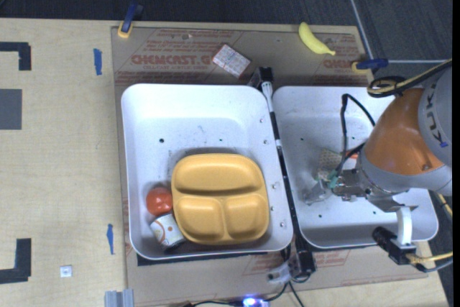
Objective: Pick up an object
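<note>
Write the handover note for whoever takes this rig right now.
Gripper: low inside the right bin, near its left wall; finger state unreadable from this view, nothing seen held.
Left bin: yellow divided tray, with a red ball and a small white and orange toy at its left edge.
On the cardboard behind the bins: banana and a small patterned card.
Done: no pick confirmed.
Left: grasp an object and lift it.
</note>
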{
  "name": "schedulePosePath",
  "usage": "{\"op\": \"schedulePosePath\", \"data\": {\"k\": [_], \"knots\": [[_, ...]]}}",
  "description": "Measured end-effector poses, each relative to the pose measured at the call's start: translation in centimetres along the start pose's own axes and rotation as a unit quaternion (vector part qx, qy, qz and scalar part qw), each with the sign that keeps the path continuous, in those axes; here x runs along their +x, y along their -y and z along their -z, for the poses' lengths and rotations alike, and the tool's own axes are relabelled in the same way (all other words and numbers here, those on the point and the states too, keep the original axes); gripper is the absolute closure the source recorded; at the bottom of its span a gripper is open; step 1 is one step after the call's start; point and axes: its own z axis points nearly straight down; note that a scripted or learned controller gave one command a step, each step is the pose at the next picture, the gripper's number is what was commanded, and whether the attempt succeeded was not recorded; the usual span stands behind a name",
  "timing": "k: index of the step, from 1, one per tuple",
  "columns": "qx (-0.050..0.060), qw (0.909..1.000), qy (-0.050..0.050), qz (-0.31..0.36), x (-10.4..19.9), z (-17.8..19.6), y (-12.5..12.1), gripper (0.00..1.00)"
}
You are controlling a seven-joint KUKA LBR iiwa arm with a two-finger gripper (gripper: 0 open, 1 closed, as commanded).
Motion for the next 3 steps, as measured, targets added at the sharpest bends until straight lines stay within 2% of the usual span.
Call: {"op": "schedulePosePath", "data": {"k": [3], "knots": [[0.000,1.0000,0.001,-0.001,0.44,-0.01,-0.01,0.00]]}}
